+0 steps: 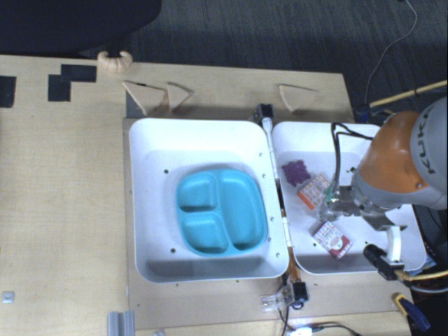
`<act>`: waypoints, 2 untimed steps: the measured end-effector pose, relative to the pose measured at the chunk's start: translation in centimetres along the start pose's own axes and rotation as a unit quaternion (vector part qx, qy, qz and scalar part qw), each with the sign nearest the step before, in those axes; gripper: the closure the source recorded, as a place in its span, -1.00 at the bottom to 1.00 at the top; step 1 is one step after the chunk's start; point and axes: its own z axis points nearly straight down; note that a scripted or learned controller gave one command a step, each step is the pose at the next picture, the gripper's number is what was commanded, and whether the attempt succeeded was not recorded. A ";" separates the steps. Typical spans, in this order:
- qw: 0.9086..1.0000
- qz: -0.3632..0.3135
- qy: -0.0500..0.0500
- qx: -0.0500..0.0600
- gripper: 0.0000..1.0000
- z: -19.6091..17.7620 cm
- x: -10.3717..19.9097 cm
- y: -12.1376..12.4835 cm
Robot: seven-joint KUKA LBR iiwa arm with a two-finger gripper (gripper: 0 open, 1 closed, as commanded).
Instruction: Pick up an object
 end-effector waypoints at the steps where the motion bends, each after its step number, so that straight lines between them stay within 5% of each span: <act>1: 1.000 0.000 0.000 0.000 -1.00 0.0 0.0 0.0; 2: 1.000 -0.001 0.000 -0.001 1.00 -1.0 0.1 0.1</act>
